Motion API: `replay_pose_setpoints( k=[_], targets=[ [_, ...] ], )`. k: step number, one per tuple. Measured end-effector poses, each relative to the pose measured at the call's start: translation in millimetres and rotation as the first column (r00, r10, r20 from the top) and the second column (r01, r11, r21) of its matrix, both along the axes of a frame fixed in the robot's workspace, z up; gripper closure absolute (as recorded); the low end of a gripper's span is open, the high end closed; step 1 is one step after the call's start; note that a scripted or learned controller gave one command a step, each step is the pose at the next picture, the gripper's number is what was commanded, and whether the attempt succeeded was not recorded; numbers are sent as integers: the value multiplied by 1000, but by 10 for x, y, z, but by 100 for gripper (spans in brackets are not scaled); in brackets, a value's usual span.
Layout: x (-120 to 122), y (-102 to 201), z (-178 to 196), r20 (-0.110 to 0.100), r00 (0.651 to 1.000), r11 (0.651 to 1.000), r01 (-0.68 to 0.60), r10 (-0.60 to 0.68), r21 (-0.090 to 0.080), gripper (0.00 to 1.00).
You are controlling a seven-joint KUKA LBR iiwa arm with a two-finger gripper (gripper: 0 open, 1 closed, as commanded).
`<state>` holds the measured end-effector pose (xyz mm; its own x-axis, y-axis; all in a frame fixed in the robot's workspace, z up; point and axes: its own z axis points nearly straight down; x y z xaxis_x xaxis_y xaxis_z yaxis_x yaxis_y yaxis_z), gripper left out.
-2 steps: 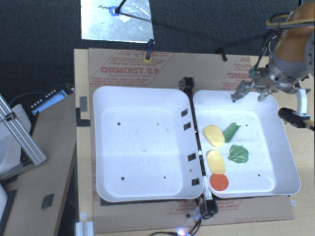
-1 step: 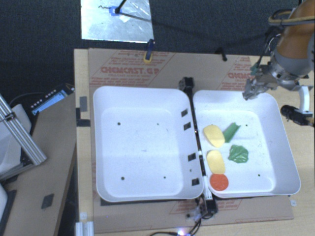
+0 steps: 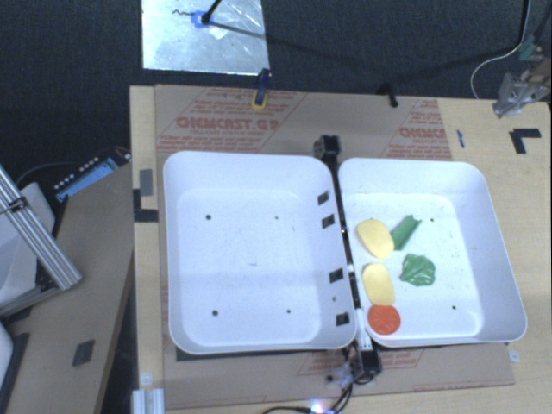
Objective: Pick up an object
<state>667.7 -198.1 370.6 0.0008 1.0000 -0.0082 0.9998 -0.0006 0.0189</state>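
Bench (image 3: 285, 115) with two white bins, the left bin (image 3: 250, 171) and the right bin (image 3: 493, 231). Possibly the gripper (image 3: 517, 89) at the far right corner, small and blurred; cannot tell if open or closed.

All five candidates in the right bin, well apart from the gripper, nearer to the camera and toward the middle wall:
- upper yellow oval (image 3: 374, 237), just beside the green pod (image 3: 404, 228)
- lower yellow oval (image 3: 378, 283)
- green leafy piece (image 3: 417, 269)
- red disc (image 3: 384, 319), smallest, almost touching the lower yellow oval

Probably toy food: light, stiff, smooth, a little slippery, not fragile. Low and flat, so little height to catch. Best to take the upper yellow oval across its short width, with free floor on both sides.
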Motion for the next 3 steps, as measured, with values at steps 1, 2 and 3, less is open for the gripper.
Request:
replay_pose_setpoints(
  k=[1,2,3],
  targets=[
    [-180,-87,1526,2,1000,1000,-4,4,0,100],
    [15,-74,1639,-13,1000,1000,-6,6,5,100],
    [-122,-84,1652,-16,1000,1000,-2,2,7,100]
  ],
)
